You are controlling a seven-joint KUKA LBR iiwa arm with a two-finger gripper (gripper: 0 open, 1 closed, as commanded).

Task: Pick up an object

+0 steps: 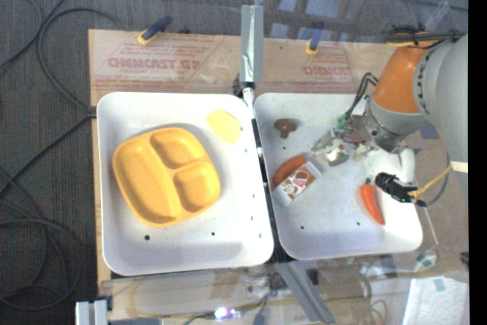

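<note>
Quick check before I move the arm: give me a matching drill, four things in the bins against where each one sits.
Things:
1. yellow divided tray
2. pale yellow disc
3. brown mushroom-shaped piece
4. orange carrot

Places:
A. right bin, near its right edge
B. left bin, centre
C. right bin, upper left
D. left bin, upper right corner

Pairs: 1-B, 2-D, 3-C, 4-A

Yellow divided tray [167,175] in left bin [122,247], arm [426,87] over right bin [335,236]

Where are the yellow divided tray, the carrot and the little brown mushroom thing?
yellow divided tray [167,174]: camera view, centre ridge.
carrot [372,204]: camera view, middle of its orange body.
brown mushroom [285,125]: camera view, its cap.
</note>
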